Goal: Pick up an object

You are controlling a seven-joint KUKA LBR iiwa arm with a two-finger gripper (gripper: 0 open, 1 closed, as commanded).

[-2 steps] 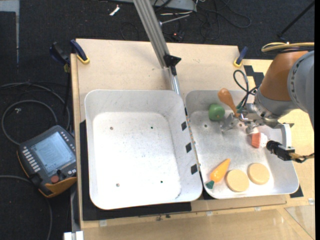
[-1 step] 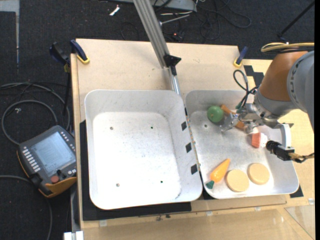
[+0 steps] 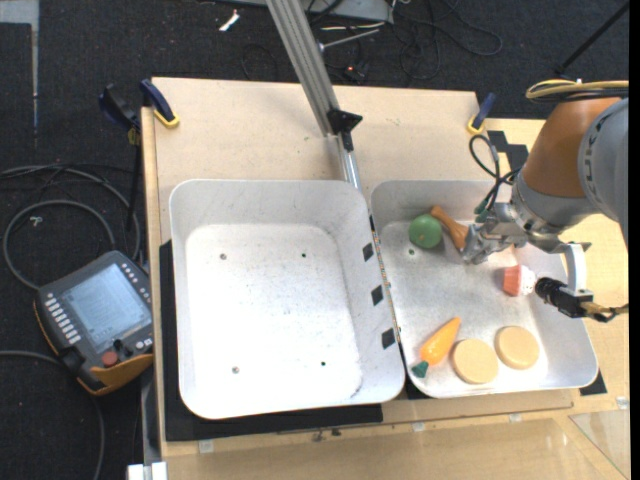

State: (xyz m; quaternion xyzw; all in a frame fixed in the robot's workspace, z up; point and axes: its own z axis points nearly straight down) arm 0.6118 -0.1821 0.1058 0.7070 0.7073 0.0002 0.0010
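Bench: pale wooden top bearing two shallow white bins side by side.
Left bin: shallow white plastic tray, speckled floor, nothing for the task in it.
Right bin: shallow white plastic tray, holding all the candidate objects.
Arm: grey KUKA arm with orange band, reaching in from the right over the right bin's upper part.
Gripper: two-finger grey metal gripper, low over the bin floor, just right of the green ball.
Finger state: cannot tell; tips blurred and partly masked by the wrist body, nothing visibly between them.
Object 1: small round green ball, upper left of right bin, just beside the gripper.
Object 2: orange cone-shaped piece, lying between ball and gripper, touching or nearly touching both.
Object 3: small red-and-white block, near the bin's middle, below and right of the gripper.
Object 4: orange toy carrot with green tip, lower left, tilted.
Objects 5, 6: two tan round flat discs, side by side along the lower edge.
Step in hand (judged): descent or close at a grasp site beside the orange cone piece; no lift yet, all objects on the floor.
Next move (judged): confirm something sits between the tips, close firmly, then lift straight up; ball likely to roll if nudged.
Risk (judged): tips beside rather than around the target, closing on air.
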